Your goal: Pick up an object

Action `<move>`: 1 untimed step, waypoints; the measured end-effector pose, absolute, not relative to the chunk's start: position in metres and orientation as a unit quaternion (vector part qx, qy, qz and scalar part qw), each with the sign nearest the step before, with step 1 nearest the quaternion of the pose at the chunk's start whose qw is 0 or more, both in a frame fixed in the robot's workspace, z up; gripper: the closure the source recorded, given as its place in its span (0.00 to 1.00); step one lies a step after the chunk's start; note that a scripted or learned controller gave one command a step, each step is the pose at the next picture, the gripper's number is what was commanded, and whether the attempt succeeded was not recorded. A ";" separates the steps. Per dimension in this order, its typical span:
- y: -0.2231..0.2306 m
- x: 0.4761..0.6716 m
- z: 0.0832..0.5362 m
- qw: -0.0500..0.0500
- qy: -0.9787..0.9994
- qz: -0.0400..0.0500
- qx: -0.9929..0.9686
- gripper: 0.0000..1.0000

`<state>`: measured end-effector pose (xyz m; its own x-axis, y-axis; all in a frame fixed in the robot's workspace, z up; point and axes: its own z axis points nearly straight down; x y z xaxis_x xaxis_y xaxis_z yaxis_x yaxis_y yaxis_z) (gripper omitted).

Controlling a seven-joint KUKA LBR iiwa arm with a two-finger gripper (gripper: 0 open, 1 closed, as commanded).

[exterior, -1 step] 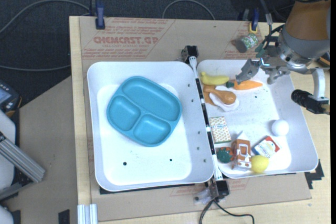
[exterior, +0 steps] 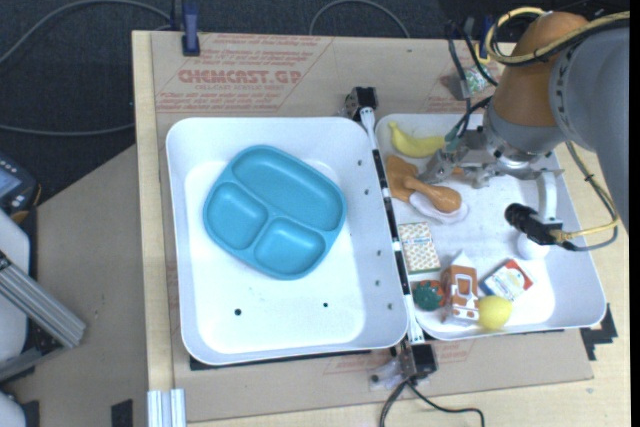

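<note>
The end effector (exterior: 462, 163) is seen low in the right white bin (exterior: 575, 260), its state untellable; the yellow plastic banana (exterior: 415, 142) lies just to its upper left, long axis running left-right

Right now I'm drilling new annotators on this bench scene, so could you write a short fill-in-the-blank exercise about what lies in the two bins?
1. The blue three-compartment plastic tray lies in the ____ white bin.
2. The yellow banana lies at the right white bin's ____ edge.
3. The round yellow ball lies at that bin's ____ edge.
4. The grey arm's gripper hangs over the ____ bin.

Missing words: left; far; near; right
</note>
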<state>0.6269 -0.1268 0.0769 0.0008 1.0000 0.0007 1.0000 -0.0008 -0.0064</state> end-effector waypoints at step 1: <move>-0.127 0.629 0.096 -0.002 -0.707 -0.001 -0.707 1.00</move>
<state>0.6291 -0.1265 0.0955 0.0010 1.0000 -0.0010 1.0000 -0.0010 0.0035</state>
